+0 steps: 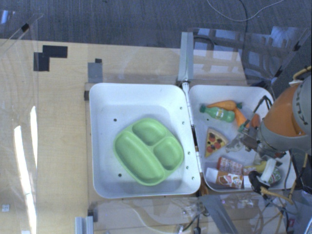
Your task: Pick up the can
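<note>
Can (230, 172) on its side in the right bin (196, 112), near the front wall.
Looks hard, smooth, light, likely to roll; best squeezed across the round middle. Pizza slice (214, 141) just behind. Gripper (242, 141) close above; jaws' state impossible to tell.

Crowded right bin, roomy left bin.

In the right bin (195, 130) I see a green bottle (218, 113), a carrot (229, 105), a pizza slice (213, 141) and a can (229, 172) packed close together, with the arm (285, 121) covering its right side. In the left bin (102, 145) a green divided plate (148, 151) fills the middle; I see bare floor along its far and left edges.
</note>
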### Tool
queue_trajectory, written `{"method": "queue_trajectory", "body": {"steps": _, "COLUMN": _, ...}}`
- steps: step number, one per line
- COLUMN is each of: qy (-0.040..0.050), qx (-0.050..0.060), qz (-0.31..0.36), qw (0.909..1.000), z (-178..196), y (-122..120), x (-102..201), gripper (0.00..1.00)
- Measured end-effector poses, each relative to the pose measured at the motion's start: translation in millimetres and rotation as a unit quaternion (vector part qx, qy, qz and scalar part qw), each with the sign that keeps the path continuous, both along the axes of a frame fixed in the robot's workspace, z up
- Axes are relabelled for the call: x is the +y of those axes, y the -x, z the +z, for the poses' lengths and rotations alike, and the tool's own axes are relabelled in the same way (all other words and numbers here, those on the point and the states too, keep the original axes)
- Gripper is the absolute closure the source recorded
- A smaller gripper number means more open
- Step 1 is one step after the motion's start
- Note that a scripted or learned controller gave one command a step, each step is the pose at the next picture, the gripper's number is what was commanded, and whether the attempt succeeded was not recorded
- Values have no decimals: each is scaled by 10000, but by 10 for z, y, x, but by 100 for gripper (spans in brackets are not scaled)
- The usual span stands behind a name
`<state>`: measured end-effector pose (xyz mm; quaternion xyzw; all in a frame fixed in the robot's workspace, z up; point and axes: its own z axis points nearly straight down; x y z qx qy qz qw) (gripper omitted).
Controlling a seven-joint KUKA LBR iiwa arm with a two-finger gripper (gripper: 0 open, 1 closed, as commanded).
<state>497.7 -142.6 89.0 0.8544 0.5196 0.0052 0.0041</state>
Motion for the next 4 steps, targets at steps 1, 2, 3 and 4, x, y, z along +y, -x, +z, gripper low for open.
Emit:
{"method": "queue_trajectory", "body": {"steps": 1, "qy": 1, "qx": -13, "qz": -627, "qw": 9980, "z": 1, "y": 61, "x": 285, "gripper": 0}}
{"method": "queue_trajectory", "body": {"steps": 2, "qy": 2, "qx": -15, "qz": -1069, "qw": 9943, "z": 2, "y": 65, "x": 479, "gripper": 0}}
{"method": "queue_trajectory", "body": {"steps": 3, "qy": -14, "qx": 9, "qz": -1334, "qw": 9911, "z": -7, "y": -609, "x": 380, "gripper": 0}}
{"method": "queue_trajectory", "body": {"steps": 4, "qy": -5, "qx": 36, "qz": -991, "qw": 9951, "z": 981, "y": -669, "x": -348, "gripper": 0}}
